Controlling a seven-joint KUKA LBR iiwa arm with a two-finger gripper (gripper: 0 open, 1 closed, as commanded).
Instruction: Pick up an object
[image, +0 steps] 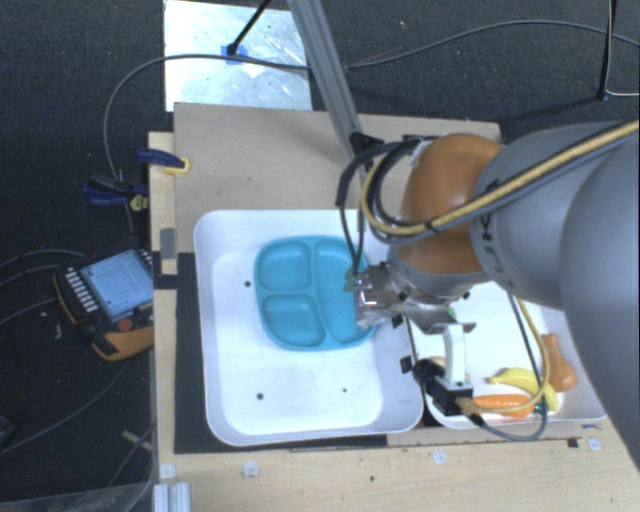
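A blue divided plate (298, 290) lies in the upper half of the left white bin (290, 405). My gripper (368, 300) hangs at the plate's right rim, over the wall between the two bins. The wrist covers its tips, so I cannot see whether anything is held. In the right bin (492, 335) a yellow banana-shaped piece (520, 380), an orange carrot-shaped piece (500, 403) and another orange piece (560, 368) lie near the front edge, below and to the right of the gripper. The arm hides much of that bin.
The grey arm with its orange band (450, 200) crosses the right bin from the right. Beyond the bench's left edge lie cables, clamps (150, 170) and a small device (110, 290) on the dark floor. A grey pole (330, 70) slants over the bench's back.
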